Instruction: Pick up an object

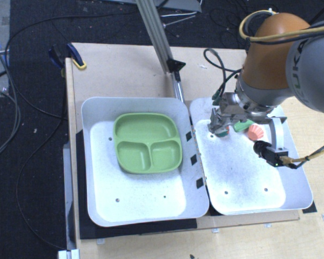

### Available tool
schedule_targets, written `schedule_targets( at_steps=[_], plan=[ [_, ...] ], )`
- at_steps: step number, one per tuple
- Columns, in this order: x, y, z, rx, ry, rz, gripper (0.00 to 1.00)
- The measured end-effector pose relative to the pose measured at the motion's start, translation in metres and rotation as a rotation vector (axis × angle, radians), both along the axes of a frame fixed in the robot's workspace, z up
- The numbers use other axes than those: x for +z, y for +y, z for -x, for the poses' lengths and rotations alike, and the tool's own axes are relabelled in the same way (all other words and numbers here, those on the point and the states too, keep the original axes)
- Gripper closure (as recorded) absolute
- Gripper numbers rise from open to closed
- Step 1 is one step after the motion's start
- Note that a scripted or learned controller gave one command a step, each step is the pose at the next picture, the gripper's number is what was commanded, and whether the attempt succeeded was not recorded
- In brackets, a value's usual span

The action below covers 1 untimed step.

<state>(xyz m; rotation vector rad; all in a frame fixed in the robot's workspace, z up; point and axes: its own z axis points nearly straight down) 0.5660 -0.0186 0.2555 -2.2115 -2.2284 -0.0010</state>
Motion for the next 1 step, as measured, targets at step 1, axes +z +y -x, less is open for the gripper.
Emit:
schedule_targets(
  at_steps=[1],
  plan=[
    [-0.0092,0.0444,0.0087,-0.001,0.001,0.001,1.00]
  ],
)
